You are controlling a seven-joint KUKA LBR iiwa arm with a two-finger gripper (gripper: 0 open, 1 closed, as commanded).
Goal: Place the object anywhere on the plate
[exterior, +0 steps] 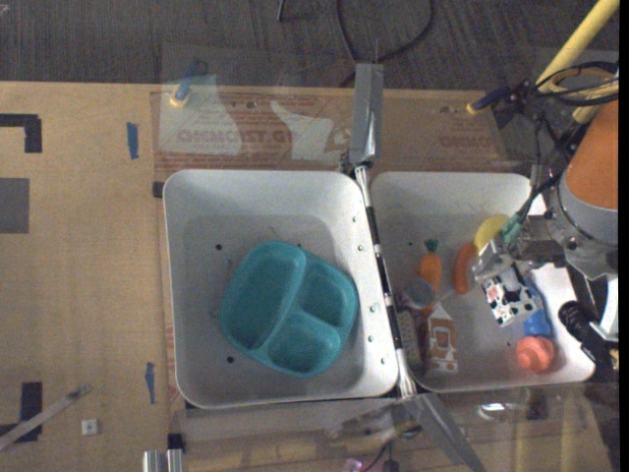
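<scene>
Plate (288, 308) compartments bare; toys (462, 266) crowd right bin (432, 200).

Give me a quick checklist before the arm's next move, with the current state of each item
1. Teal plate lies flat in the left bin: ok.
2. Plate compartments free to receive an object: ok.
3. Gripper is over the right bin, among the toys: ok.
4. Object held between the fingers: cannot tell.
5. Nearby items, the toy carrot, orange piece and yellow piece, crowd the gripper: not ok.
6. Small carton leans by the divider, away from the gripper: ok.
</scene>
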